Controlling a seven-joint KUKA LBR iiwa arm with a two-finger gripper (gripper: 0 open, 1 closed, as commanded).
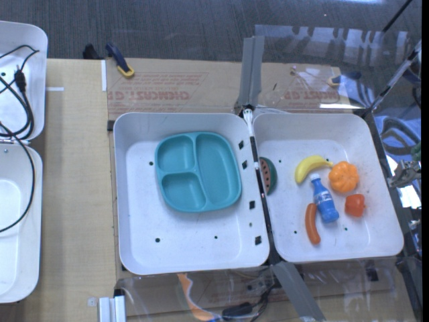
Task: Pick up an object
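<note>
- I am eyeing the small blue plastic bottle in the right white bin, lying lengthwise near-to-far, between the orange sausage and red tomato.
- I cannot tell the tool's state.

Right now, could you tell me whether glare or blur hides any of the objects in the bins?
Camera view: even light and soft shadows in both bins; the teal plate, banana and blue bottle look sharp; glare falls on the clear sheet behind the right bin.
</note>
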